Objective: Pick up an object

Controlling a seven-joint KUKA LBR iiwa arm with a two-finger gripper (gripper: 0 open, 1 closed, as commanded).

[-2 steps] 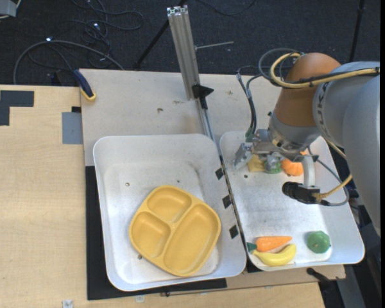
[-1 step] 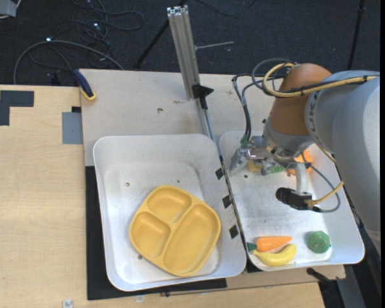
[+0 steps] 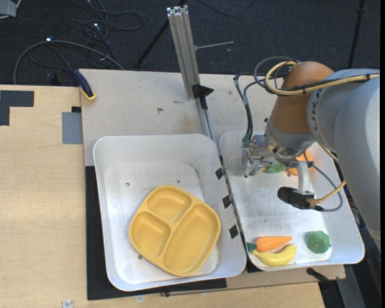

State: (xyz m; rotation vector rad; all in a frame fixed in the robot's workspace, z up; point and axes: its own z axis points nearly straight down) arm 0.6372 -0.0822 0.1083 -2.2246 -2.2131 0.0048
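Left bin (image 3: 115, 172): yellow divided plate (image 3: 174, 230) sits toward the 5 o'clock corner, three compartments, tilted diagonally, nothing on it. Aluminium post (image 3: 185, 50) stands at 12 o'clock of the seam between the bins. Right bin (image 3: 269, 204): gripper (image 3: 255, 165) is down at the bin's 11 o'clock area, just above or on the floor, can't tell which. Pincer state: can't tell, cables and the wrist body block it. Something green (image 3: 274, 168) and orange (image 3: 294, 170) sits just at 3 o'clock of the gripper, partly hidden under the wrist, unclear what it is or whether it's touched. Arm (image 3: 333, 108) comes in from 3 o'clock, orange band above the wrist, wrist pointing roughly straight down. At the bin's 6 o'clock edge: carrot (image 3: 273, 242) lying flat, banana (image 3: 276, 255) touching it just below, green round fruit (image 3: 318, 241) near, at their 3 o'clock.
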